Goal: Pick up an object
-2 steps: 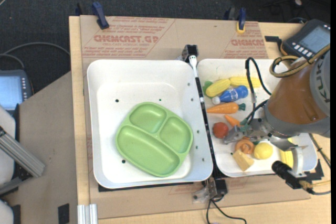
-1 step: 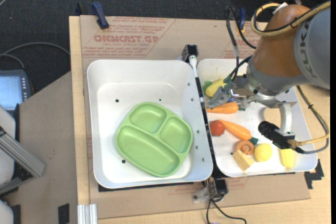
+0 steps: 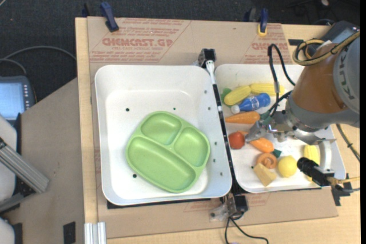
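Note:
The right bin (image 3: 246, 183) holds several toy foods. A yellow corn cob (image 3: 236, 95), a second yellow piece (image 3: 264, 88) and a blue bottle (image 3: 254, 103) lie at its back. In front of them are a long orange carrot (image 3: 242, 118), a red tomato (image 3: 237, 139), a short orange piece (image 3: 263, 145), a yellow lemon (image 3: 287, 166) and a tan wedge (image 3: 264, 174). My gripper (image 3: 264, 130) is low in this bin, between the long carrot and the short orange piece. No object is visibly held.
The left bin (image 3: 108, 123) holds a green divided plate (image 3: 168, 150). A yellow piece (image 3: 311, 152) lies by the right bin's right wall. The arm's grey and orange body (image 3: 320, 94) covers the right bin's right half. A black divider (image 3: 217, 106) runs between the bins.

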Tool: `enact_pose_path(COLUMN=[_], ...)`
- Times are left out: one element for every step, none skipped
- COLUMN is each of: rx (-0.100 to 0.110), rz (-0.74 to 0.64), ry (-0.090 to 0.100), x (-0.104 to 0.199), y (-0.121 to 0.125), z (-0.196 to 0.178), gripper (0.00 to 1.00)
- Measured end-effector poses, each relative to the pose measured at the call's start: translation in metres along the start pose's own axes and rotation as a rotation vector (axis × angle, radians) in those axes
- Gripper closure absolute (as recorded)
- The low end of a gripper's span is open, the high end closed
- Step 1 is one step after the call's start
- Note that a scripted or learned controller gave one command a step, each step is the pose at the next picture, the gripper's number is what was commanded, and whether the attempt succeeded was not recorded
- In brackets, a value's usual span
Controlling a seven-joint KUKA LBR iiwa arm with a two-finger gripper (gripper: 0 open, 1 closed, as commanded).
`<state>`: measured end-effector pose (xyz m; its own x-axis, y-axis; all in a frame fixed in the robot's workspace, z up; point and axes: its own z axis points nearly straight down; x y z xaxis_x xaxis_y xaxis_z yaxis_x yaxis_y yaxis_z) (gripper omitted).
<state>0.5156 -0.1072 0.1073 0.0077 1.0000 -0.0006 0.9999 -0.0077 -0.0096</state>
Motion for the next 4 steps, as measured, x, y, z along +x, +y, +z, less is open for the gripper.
enact_pose_path(rx=[-0.011, -0.01, -0.015, -0.003], rz=[-0.006, -0.005, -0.01, -0.007], ry=[0.0, 0.0, -0.001, 0.003], x=[0.004, 0.004, 0.0, 0.011], y=[0.003, 0.003, 0.075, 0.021], z=[-0.015, -0.014, 0.024, 0.023], gripper=[1.0, 0.0, 0.0, 0.0])
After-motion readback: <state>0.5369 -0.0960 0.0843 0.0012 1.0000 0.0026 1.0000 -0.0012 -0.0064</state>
